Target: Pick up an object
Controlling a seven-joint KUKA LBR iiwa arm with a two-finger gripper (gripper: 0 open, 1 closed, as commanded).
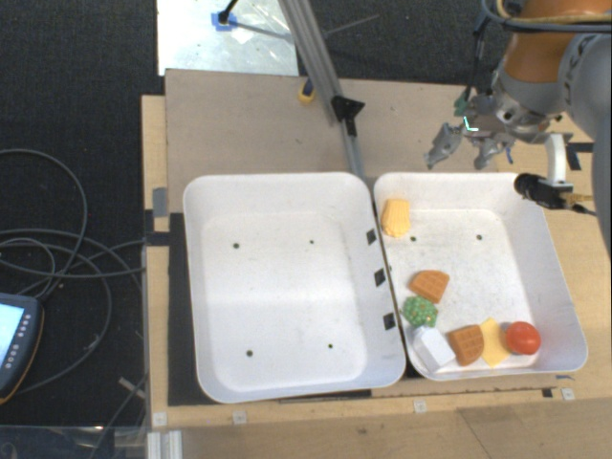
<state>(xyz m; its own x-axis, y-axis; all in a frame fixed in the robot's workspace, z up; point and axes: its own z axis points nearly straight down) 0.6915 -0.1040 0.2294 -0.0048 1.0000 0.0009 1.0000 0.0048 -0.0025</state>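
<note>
Gripper (464,153) above the right bin's (550,247) far rim, fingers spread and grasping nothing; yellow block (396,217), orange pieces and red ball (522,337) lie inside.

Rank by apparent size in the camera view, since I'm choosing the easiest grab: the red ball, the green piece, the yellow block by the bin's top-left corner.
1. Yellow block
2. Red ball and green piece look alike; unranked.

Single fixed overhead camera, angled downward.
It looks from above the bench (287,122) at a slant, taking in both the left bin (287,285) and right bin (545,256) entire; the arm (555,27) enters at right.
</note>
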